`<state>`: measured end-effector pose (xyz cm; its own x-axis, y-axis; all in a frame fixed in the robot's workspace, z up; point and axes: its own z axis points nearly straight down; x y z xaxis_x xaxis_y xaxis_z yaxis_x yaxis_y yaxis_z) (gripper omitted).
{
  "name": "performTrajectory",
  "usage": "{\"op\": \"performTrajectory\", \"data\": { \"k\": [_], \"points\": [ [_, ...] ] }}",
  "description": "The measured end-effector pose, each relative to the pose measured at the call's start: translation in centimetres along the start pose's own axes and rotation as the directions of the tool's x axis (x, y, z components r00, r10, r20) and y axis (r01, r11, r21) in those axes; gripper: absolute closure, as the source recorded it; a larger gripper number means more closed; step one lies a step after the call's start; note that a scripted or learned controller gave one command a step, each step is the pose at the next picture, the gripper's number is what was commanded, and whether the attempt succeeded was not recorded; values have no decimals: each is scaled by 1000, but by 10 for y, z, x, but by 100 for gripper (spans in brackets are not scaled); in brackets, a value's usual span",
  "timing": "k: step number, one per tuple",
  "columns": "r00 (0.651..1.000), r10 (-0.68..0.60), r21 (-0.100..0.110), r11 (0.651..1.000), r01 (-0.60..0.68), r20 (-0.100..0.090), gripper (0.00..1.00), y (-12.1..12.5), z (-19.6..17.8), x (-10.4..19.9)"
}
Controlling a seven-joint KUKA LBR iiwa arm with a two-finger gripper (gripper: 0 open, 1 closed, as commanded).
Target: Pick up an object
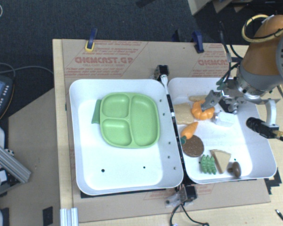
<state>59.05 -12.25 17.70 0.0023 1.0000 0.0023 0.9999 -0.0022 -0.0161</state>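
I have the gripper [210,101] low in the right bin [259,171], its fingers spread narrowly beside the orange toy [201,111], not around it. I judge this the approach step; next it must straddle the toy and close.

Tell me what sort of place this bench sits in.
Probably a robotics lab test bench. A robot arm reaches over two white bins set on a clamped board, toy food such as a carrot lies in one, and loose cables run across the carpet.
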Motion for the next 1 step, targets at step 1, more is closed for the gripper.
{"op": "performTrajectory", "data": {
  "k": [1],
  "points": [
    [1000,-2,-15,1000,2,2,0,3,-8,0]
  ]
}}
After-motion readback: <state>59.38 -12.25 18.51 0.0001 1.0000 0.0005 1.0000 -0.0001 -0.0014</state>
